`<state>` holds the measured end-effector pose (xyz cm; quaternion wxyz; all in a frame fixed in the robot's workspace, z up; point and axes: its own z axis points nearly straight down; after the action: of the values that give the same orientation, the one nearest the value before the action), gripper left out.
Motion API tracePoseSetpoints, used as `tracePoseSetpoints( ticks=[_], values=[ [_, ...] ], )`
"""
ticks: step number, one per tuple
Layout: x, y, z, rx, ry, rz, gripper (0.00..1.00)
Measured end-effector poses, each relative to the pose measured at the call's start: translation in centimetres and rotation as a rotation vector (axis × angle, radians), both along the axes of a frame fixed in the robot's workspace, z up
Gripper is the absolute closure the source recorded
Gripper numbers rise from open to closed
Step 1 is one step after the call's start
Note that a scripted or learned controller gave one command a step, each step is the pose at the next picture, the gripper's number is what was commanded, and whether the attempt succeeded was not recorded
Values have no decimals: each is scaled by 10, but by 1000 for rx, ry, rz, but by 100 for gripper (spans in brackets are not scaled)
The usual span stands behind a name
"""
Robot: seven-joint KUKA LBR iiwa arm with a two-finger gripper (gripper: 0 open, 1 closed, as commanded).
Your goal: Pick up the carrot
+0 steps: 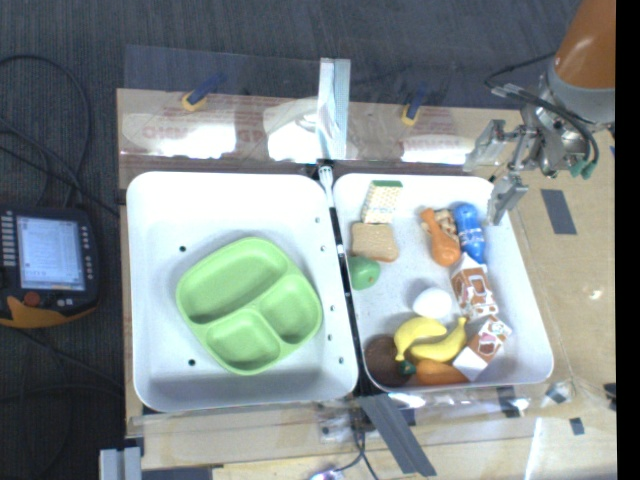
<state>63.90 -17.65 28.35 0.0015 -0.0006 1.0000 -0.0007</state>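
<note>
The carrot (438,373) is an orange piece with a dark green end, lying at the front edge of the right bin (530,313). It is partly tucked under a yellow banana (432,339). My gripper (497,173) hovers over the bin's far right corner, well away from the carrot. Its fingers (503,197) are spread open and hold nothing.
The right bin also holds an orange drumstick (441,237), a blue bottle (468,230), a cracker box (381,202), a bread slice (374,241), a green fruit (364,273), a white egg (433,302), small cartons (472,290) and a brown ball (383,355). A green divided plate (250,303) lies in the left bin.
</note>
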Motion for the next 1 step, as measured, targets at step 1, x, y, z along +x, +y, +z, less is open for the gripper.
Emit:
tracePoseSetpoints(
  ticks=[1],
  values=[
    [29,36,-185,-3,-3,32,0]
  ],
)
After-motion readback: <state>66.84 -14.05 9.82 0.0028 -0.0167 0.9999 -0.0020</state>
